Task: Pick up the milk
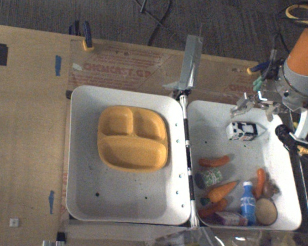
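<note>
Closest to my camera, along the near edge of the right bin (pixel 296 190), I am seeing a cluster of small items: a purple box (pixel 230 218), a blue bottle (pixel 248 202), and a tan round object (pixel 266 211) lying just beside each other. Behind them a carrot (pixel 222 191) is lying at a slant, with a green can (pixel 211 177) touching its upper end and a red sausage (pixel 214 161) a little farther back. An orange piece (pixel 260 181) is standing near the right wall.

I am watching the milk (pixel 244 130), a white carton with dark cow patches, sitting alone on the bin floor toward the far side, well apart from that cluster. The gripper (pixel 255 105) is hovering just beyond it at the far rim, fingers spread apart and holding nothing; the carton is lying just below the fingertips, not between them.

In the left bin (pixel 77 155), I am seeing a yellow divided tray (pixel 133 138) resting flat toward the far half.
</note>
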`<state>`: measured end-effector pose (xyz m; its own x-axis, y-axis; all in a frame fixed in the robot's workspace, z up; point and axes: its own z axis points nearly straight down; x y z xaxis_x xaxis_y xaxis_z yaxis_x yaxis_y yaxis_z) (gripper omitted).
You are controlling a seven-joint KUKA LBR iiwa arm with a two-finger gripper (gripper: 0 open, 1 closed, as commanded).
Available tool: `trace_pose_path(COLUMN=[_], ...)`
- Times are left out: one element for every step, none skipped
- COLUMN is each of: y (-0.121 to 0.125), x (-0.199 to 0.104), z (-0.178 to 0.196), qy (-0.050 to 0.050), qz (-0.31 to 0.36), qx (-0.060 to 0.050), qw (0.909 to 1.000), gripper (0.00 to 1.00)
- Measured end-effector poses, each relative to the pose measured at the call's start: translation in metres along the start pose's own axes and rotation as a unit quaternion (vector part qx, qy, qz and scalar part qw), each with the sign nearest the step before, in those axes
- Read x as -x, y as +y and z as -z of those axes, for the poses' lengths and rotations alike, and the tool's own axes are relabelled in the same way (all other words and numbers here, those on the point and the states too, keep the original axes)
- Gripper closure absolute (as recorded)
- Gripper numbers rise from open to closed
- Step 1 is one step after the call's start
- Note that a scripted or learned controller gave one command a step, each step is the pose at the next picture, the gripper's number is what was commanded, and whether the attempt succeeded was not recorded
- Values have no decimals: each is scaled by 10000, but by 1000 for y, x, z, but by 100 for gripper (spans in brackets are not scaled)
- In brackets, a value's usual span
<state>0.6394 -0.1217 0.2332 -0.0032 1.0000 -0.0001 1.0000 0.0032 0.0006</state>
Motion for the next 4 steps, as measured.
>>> trace_pose_path(y=[-5,-7,33,35], x=[14,38,50,49], z=[-81,-140,-137,-126], qy=[2,10,-31,-32], qz=[1301,1892,756,767], qx=[2,65,92,108], qw=[9915,9819,9971,9970], gripper=[0,0,0,100])
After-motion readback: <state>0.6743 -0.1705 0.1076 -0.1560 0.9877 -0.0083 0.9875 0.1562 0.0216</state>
